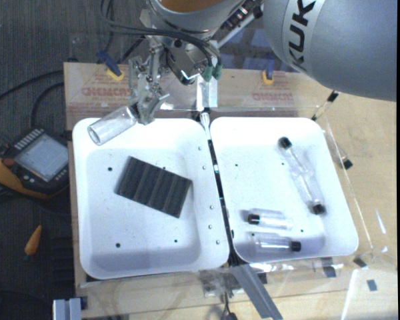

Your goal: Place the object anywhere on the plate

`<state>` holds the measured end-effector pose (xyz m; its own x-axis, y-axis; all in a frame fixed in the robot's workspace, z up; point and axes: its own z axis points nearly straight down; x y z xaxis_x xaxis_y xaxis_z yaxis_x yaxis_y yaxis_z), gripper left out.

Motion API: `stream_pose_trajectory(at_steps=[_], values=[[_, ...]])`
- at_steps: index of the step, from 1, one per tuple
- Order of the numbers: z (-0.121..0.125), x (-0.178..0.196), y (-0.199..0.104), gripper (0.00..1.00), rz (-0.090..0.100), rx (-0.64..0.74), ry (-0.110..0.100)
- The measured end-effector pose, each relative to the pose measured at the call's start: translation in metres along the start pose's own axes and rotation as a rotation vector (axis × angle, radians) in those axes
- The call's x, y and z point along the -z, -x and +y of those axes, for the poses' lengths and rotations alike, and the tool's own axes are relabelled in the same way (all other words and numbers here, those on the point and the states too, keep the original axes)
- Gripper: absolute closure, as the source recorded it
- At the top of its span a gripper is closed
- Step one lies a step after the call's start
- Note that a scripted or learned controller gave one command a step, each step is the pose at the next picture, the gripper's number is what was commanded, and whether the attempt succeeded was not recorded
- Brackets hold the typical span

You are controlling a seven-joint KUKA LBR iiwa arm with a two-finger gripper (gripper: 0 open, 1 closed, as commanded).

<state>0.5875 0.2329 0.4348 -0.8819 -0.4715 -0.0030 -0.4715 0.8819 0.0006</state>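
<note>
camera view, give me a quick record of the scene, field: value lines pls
gripper: over the left bin's far-left corner, shut on clear tube
clear tube: tilted, open end toward the left
plate: dark ribbed plate lying flat in left bin, nothing on it
right bin: holds four capped vials
task state: tube not yet on plate

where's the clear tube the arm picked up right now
In the camera view the clear tube is at the left bin's upper-left corner, tilted, one end between the end effector's fingers, up and left of the dark ridged plate.
</note>
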Motion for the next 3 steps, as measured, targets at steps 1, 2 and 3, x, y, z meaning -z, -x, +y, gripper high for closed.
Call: stream_pose_trajectory(at_steps=[1, 2, 3], values=[[-0.03, -0.072, 0.056, 1.0, 0.001, 0.182, 0.001], [0.005, -0.042, -0.021, 1.0, 0.0, 0.308, 0.0], [-0.003, -0.138, -0.002, 1.0, 0.001, 0.121, 0.002]])
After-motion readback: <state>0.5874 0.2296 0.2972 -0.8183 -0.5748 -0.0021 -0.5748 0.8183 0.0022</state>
